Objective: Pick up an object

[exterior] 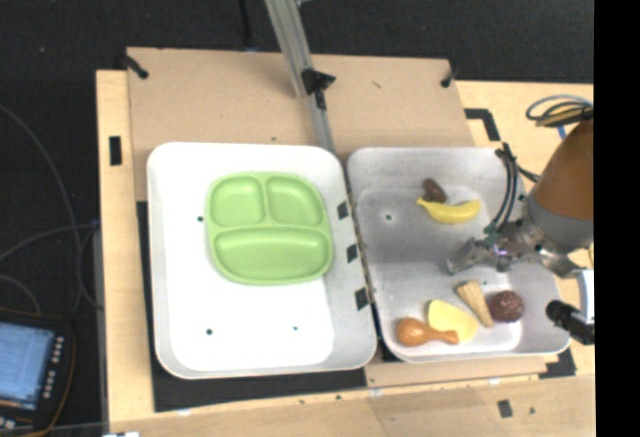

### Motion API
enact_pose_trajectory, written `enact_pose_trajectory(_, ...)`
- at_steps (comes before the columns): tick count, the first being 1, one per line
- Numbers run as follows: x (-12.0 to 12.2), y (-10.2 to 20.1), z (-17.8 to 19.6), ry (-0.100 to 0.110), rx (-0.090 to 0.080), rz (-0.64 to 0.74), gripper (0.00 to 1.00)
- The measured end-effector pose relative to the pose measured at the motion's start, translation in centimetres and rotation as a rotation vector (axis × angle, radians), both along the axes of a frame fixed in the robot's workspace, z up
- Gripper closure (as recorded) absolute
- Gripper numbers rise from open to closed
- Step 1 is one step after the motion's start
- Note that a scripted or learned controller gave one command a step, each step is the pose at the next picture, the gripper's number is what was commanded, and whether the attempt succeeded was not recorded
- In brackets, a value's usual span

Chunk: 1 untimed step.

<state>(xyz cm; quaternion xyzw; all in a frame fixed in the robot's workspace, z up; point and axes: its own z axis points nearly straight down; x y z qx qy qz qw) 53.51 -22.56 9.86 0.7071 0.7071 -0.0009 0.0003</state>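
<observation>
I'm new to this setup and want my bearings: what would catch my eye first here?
The green divided plate stands out, lying in the upper half of the left bin. The right bin holds small toy foods: a banana near its top, an ice cream cone and an orange drumstick toward its bottom edge. The arm's pincer hangs over the right bin, between banana and cone.

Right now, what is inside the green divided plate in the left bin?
All three compartments of the green divided plate show bare green; nothing covers them. The toy food lies in the right bin.
</observation>
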Motion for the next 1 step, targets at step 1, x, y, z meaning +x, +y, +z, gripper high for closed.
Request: enact_pose_trajectory(1,0.14,-0.12,1.38,-0.006,-0.002,-0.001,1.00)
